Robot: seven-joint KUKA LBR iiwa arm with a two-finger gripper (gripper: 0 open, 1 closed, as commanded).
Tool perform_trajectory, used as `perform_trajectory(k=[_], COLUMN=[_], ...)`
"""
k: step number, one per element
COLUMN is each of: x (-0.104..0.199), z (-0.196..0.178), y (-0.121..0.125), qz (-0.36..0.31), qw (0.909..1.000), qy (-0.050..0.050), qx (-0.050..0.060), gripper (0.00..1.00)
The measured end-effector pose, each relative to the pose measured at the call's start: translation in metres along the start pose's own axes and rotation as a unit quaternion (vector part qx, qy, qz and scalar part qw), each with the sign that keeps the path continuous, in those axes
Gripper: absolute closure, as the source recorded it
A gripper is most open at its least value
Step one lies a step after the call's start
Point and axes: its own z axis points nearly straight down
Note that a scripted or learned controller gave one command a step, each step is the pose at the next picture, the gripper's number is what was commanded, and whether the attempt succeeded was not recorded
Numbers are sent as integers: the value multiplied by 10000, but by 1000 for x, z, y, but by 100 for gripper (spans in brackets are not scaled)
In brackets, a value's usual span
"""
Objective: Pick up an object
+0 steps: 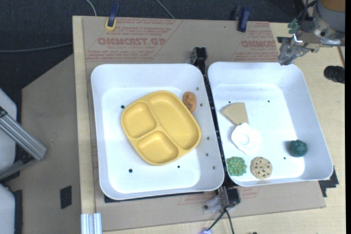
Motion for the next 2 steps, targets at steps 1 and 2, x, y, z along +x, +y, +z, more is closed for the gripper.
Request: perform_trajectory(k=[1,2], x=[58,106], z=[4,19], y=[-22,-45], qz=[-10,-9], qw=[10000,10000], qy=[18,17], qx=[44,48], gripper=[100,100])
